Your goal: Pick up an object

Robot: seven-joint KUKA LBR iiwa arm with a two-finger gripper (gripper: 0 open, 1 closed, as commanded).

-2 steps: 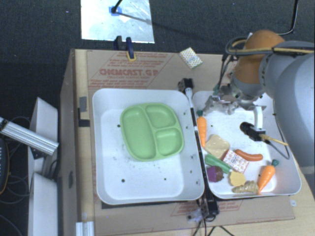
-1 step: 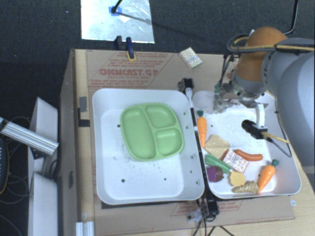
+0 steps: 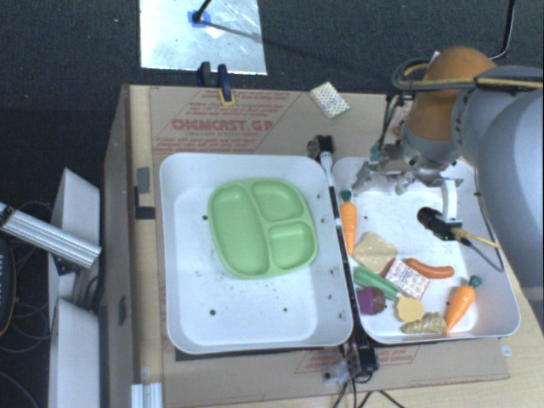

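**Bench seen from above, at a slant.** At the centre of the frame you see two shallow white bins side by side, resting on a cardboard sheet with red lettering.

The left bin holds a green divided plate, lying flat near its middle.

The right bin holds the toy food, the things you may pick, gathered in its lower half:
- A carrot lies along the bin's left wall.
- A pale wedge lies just right of that carrot's lower end.
- A green piece and a purple piece lie below the wedge.
- A red-and-white packet lies at the wedge's lower right.
- A red sausage lies just right of the packet.
- A second carrot lies tilted toward the lower right corner.
- A yellow biscuit and a tan ridged piece lie by the bin's lower wall.

The arm enters from the right of the frame, with its orange band at the upper right. The gripper hangs over the upper part of the right bin, apart from the food. The piece nearest to it is the first carrot, to its lower left. You cannot tell from this view whether the gripper stands wide or narrow.

Beyond the bins, a small patterned packet lies on the bench at top centre. A silvery sheet lies at the upper left.
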